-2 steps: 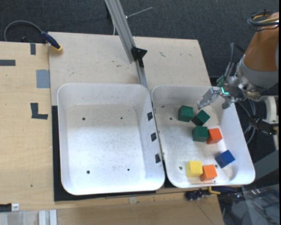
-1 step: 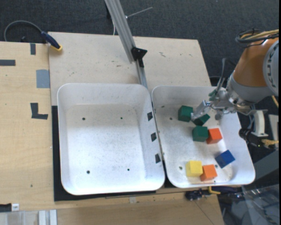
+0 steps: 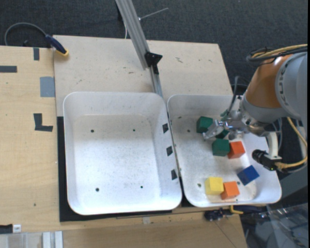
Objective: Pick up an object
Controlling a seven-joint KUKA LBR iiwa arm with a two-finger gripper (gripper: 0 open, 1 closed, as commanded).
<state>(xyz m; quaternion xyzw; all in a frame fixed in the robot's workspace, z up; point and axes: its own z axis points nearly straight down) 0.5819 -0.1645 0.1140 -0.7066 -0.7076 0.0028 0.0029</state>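
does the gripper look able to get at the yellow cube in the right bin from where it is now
Probably yes. The yellow cube lies near the front of the right bin with open space above it; only an orange cube touches its right side. The gripper is over the green cubes farther back.

You find no text, label, brand, number or sign that can be read anywhere in this view: the coloured blocks carry plain faces, the two white bins show bare walls with dark specks, and the grey tape pieces on the wooden bench bear no writing you can make out
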